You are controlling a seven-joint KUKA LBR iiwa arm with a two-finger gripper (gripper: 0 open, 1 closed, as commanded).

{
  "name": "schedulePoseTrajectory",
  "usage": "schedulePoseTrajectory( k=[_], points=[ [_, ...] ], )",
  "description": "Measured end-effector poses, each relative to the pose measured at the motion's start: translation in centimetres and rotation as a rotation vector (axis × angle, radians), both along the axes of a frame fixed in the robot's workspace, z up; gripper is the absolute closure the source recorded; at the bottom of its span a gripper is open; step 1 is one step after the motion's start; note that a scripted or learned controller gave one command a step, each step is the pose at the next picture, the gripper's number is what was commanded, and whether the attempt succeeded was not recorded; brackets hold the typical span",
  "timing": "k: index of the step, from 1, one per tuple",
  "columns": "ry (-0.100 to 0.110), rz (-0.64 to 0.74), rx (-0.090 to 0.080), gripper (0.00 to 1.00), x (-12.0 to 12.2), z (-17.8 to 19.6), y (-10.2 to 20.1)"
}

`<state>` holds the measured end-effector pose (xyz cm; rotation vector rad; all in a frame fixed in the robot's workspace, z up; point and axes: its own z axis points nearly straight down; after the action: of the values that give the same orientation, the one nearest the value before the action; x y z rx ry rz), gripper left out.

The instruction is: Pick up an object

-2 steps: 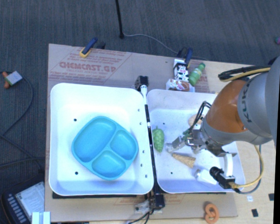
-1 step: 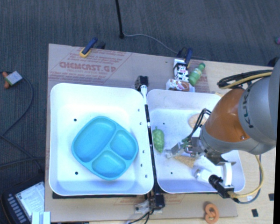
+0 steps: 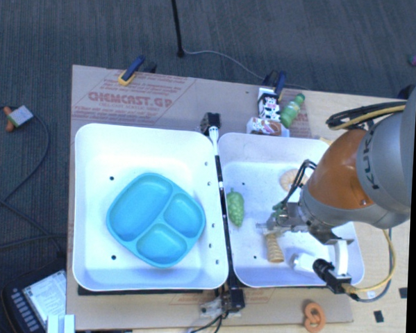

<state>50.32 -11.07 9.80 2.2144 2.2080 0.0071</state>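
Cardboard is covering the table under two white bins; in the right bin (image 3: pixel 254 273) a small tan ridged piece (image 3: pixel 275 248), probably light and stiff, is lying beneath the hand (image 3: pixel 283 220), whose opening I cannot tell. Gripping across its narrow sides looks best.

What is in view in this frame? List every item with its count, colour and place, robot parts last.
bins: 2, white, side by side on the bench
divided plate: 1, blue, in the left bin
green item: 1, green, right bin near its left wall
tan item: 1, tan, right bin below the gripper
pale round item: 1, tan, right bin, partly behind the arm
white item: 1, white, right bin near its front wall
bottle: 1, green, on the board behind the right bin
orange ring: 1, orange, on the board in front of the right bin
clamps: 2, blue, back edge of the board
arm: 1, grey and orange, over the right bin
gripper: 1, dark, above the tan item
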Motion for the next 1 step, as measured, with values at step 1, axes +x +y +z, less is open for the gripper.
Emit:
schedulePoseTrajectory(
  k=[1],
  points=[
    [0.011,0.003,0.004,1.00,8.13,5.99,-7.56]
  ],
)
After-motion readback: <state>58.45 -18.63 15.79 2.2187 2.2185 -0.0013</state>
